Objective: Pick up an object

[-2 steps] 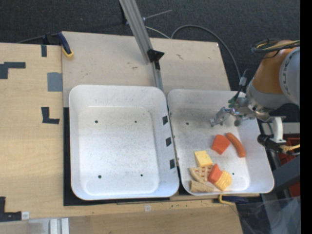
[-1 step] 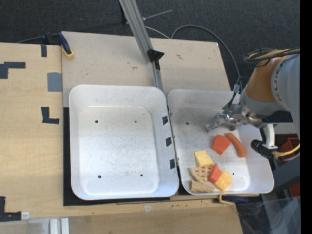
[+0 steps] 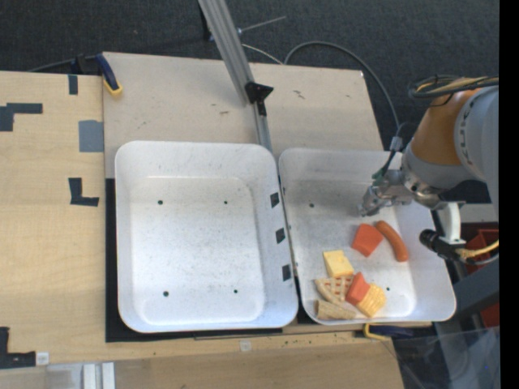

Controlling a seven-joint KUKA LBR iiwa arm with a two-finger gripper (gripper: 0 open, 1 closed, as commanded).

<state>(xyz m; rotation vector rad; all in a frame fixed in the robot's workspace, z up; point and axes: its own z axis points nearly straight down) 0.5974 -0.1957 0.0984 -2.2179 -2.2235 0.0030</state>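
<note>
A heap of waffle pieces (image 3: pixel 347 290) lies at the lower right of the right bin (image 3: pixel 324 177), below an orange block (image 3: pixel 367 239) and the end effector (image 3: pixel 371 207), whose grip I cannot tell.

A light wooden bench (image 3: pixel 49 217) stood on dark carpet (image 3: pixel 97 14), with a slanted metal pole (image 3: pixel 227 39) and grey tape patches (image 3: pixel 91 134).

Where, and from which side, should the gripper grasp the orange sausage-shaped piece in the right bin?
Probably mid-length, from above, closing across its narrow width. The sausage piece lies flat and slanted, its upper-left end close to the red block, so the lower-right half offers more room. The gripper sits just up-left.
</note>
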